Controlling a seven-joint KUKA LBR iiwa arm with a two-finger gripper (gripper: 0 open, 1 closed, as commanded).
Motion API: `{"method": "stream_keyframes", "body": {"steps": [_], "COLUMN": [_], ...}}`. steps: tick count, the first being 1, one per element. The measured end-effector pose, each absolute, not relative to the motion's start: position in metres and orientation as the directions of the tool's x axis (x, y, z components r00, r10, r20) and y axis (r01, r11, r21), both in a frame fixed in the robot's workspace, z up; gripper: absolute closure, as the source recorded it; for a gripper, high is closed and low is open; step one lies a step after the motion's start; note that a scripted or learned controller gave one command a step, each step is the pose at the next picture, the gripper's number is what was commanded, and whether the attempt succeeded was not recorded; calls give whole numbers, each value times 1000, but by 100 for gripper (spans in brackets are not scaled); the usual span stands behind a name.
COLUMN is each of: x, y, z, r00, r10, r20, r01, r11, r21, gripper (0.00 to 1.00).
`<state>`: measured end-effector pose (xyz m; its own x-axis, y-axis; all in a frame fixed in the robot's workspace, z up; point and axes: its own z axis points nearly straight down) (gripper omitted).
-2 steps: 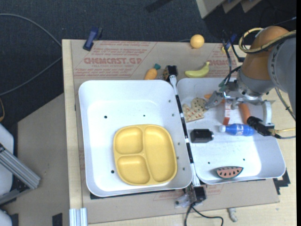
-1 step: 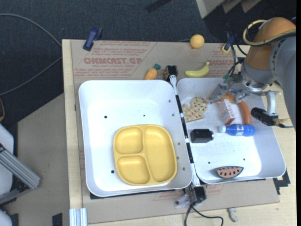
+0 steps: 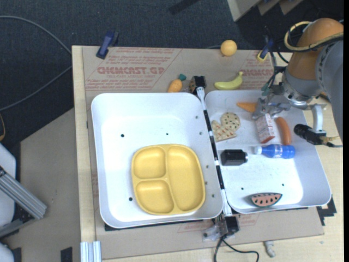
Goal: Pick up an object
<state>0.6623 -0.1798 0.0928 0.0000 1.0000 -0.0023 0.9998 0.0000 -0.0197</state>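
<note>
the small red-and-white packet lies in the right bin, directly under and just in front of the fingers, its long axis running roughly away from the wrist toward the bin's near side, tilted slightly. whether the fingers are open, closed or gripping it cannot be told from this slanted view; the packet's top end is hidden beneath them. touching or almost touching the packet on its far side from the bin divider lies a sausage, parallel to it, so a closing stroke across the packet's short axis looks crowded on that side. an orange carrot piece sits just beside the fingers toward the divider. farther out from the fingers, toward the near rim, lie a blue bottle, a black block and a watermelon slice; two cookies lie near the divider. the left bin holds a yellow divided plate, well apart.
</note>
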Motion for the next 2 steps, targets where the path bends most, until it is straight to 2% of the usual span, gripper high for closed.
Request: {"method": "stream_keyframes", "body": {"steps": [1,2], "x": [619,617], "y": [-135,-66], "z": [207,204], "r00": [-1,-2], "r10": [1000,1000], "r20": [0,2], "r01": [1000,1000], "r11": [1,2], "r21": [2,-2], "gripper": [100,100]}}
